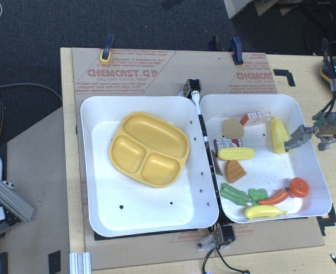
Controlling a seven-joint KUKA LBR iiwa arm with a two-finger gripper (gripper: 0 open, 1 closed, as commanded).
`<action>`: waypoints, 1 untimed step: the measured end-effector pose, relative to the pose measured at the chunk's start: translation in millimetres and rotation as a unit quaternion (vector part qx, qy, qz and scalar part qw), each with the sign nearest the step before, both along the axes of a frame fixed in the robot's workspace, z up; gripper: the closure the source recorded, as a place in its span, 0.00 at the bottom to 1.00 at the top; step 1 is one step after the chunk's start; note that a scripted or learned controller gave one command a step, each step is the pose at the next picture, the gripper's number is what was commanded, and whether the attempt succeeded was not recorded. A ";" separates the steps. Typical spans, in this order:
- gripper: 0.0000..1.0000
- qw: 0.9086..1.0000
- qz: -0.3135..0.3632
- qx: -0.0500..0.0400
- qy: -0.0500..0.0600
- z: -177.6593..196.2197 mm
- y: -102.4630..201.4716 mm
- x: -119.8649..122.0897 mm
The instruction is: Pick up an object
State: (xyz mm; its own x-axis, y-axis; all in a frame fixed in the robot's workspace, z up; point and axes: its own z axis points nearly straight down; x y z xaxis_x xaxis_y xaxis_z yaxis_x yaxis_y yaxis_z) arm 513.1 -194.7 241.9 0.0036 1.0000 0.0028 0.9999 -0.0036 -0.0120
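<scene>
Looking at the camera view, we see the gripper [298, 137] coming in from the right, sitting at the right rim of the right bin [314, 170], just beside the yellow banana-like piece [279, 135]. One grey finger [296, 137] shows pointing left toward that piece. We cannot tell whether the fingers are spread or closed, and nothing visibly sits between them.

Nothing is lifted, so we judge the pick as not yet done. All candidate objects lie in the right bin: corn cob [235, 153], tan round piece [232, 129], brown wedge [235, 170], green pieces [242, 194], red pepper and tomato [291, 190], second yellow piece [264, 212], and a small red-white packet [257, 117]. The left bin [99, 170] carries only the yellow divided tray [150, 149], well apart from the arm.

Our read is early approach, with the banana-like piece as the nearest target. What remains is to descend over an object, close on it and lift clear of the bin. The cluster near the corn is tight, so the isolated yellow piece looks like the easier grab.
</scene>
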 end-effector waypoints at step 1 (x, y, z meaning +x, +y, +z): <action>0.00 1.000 0.002 -0.002 -0.006 6.4 0.3 2.6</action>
State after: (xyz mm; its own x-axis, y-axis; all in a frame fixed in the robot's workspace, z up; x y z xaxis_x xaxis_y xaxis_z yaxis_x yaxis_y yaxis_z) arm 515.7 -194.4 248.3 0.0001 1.0000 -0.0005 1.0000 -0.0001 0.0007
